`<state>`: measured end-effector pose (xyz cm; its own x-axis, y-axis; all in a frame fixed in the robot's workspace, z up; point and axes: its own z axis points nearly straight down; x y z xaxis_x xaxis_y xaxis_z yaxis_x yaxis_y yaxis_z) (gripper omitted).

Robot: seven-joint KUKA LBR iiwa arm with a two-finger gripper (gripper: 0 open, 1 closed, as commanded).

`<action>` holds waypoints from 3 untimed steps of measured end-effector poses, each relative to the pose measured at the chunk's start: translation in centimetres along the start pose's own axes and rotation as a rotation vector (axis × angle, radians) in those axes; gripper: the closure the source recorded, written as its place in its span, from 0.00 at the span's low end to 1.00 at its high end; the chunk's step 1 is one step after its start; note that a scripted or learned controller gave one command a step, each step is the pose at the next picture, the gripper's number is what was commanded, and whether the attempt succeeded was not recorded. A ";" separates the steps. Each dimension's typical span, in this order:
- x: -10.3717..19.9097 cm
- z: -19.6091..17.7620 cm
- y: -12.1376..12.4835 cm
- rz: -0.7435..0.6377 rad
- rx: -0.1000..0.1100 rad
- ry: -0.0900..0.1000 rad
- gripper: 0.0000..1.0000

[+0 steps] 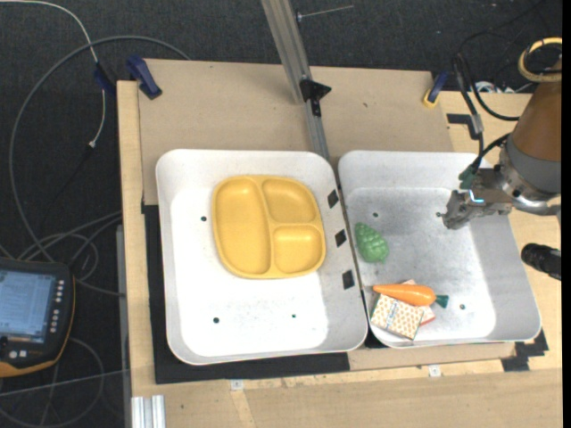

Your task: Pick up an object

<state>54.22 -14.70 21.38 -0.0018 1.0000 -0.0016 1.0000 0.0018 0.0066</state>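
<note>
The right bin point(419, 185) holds a green leafy toy point(370, 242) near its left wall, an orange carrot point(406, 293) with a green tip, and a patterned tan packet point(397, 316) on a small white plate at the front edge. My gripper point(455, 214) hangs over the right part of this bin, well to the right of the green toy and above the carrot. Nothing shows between its fingers.
The left bin point(187, 266) carries a yellow divided tray point(268, 225). A metal pole point(285, 34) runs down from the top to the gap between the bins. Blue clamps sit at the bench's back corners. A tablet point(31, 306) lies off the bench at left.
</note>
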 end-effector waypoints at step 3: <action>15.5 -0.4 0.1 -0.005 0.010 0.005 1.00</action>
<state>54.31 0.81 21.73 -0.0066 1.0000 0.0033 1.0000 0.0066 -0.0038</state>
